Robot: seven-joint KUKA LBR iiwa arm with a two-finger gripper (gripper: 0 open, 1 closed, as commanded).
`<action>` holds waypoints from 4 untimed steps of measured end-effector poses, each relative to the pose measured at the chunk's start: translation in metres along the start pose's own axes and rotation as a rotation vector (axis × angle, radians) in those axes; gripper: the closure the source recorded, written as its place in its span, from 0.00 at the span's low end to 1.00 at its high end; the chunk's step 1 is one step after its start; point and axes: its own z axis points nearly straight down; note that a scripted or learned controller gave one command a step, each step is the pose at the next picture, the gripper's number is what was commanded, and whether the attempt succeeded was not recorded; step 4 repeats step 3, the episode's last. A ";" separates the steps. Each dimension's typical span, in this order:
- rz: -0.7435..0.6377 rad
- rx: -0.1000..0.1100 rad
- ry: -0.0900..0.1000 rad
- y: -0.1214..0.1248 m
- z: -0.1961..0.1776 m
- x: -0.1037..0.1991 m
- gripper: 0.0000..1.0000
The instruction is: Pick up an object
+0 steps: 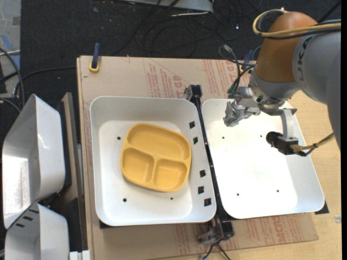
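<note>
Dark floor [49, 31] strewn with black cables [162, 31] across the frame's top; cardboard-covered surface [146, 75] below; spare white tubs [30, 150] at left.

We saw a thick grey arm [320, 58] with a rounded orange band [284, 42] above the wrist and dark lettering, partly cut off, on the grey shell. A yellowish cable [271, 19] looped over the band. Below sat a silver metal gripper [234, 115] and a black fitting [279, 141].
</note>
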 end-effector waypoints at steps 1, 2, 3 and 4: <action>-0.001 0.000 0.000 -0.016 0.003 0.047 1.00; -0.001 -0.002 0.000 -0.029 -0.007 0.091 1.00; -0.002 0.000 0.001 -0.065 -0.019 0.136 1.00; -0.002 0.000 0.001 -0.065 -0.019 0.136 1.00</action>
